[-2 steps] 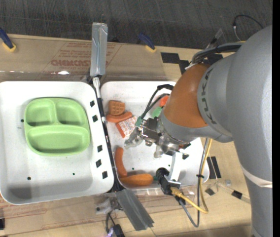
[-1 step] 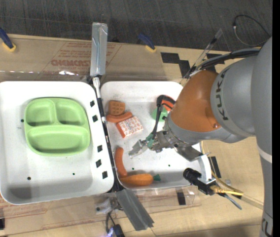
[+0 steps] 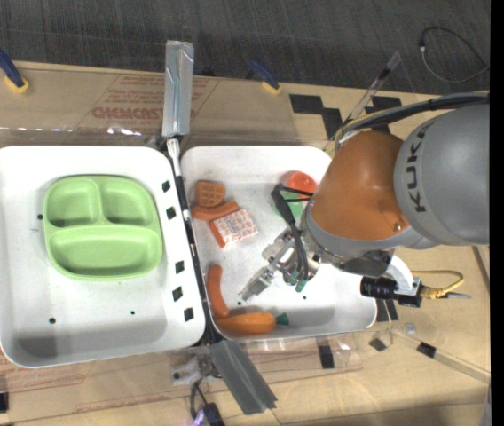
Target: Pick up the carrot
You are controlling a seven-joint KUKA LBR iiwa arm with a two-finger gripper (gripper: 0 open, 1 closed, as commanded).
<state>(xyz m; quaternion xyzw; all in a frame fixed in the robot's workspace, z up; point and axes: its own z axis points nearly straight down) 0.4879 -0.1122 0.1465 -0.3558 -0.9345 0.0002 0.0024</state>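
Left bin (image 3: 3,238): green divided plate (image 3: 103,226) lying flat, well left of the carrot. Right bin (image 3: 234,162): waffle piece (image 3: 208,192) near the top-left corner, far above the carrot; pink wafer block (image 3: 233,227) just below-right of it. Red sausage (image 3: 215,293) along the left wall, its lower end touching the carrot. Carrot (image 3: 247,323) lies on its side against the near wall of the right bin, green stub pointing right. Claw (image 3: 270,273) hangs above-right of the carrot, fingers apart, gripping nothing. Orange-red piece (image 3: 299,183) at the top, far above the carrot, partly hidden by the arm (image 3: 429,185).
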